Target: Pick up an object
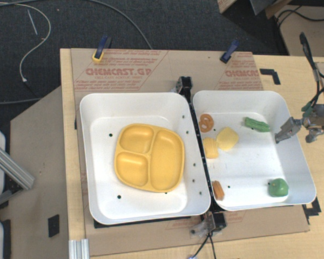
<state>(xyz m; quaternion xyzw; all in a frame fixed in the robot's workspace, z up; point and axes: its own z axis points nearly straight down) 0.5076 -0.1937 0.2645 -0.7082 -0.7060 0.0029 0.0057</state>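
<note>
The right bin (pixel 291 144) holds several small toy foods. An orange pretzel ring (pixel 206 122) lies near its left wall, with a pale yellow chunk (pixel 227 138) and a smaller yellow piece (pixel 210 148) beside it. A long green piece (pixel 257 124) sits toward the back, a round green item (pixel 278 188) rests in the front right corner, and a small orange sausage (pixel 217 190) lies at the front left. My gripper (pixel 298 133) hangs over the bin's right rim, open, with nothing between its fingers. It is to the right of the long green piece.
The left bin (pixel 97 144) carries a yellow three-compartment plate (pixel 149 157). Black clamps (pixel 184 84) join the bins at the back and front. Blue clips (pixel 101 47) pin the cardboard sheet under the bins. Cables trail on the dark floor behind.
</note>
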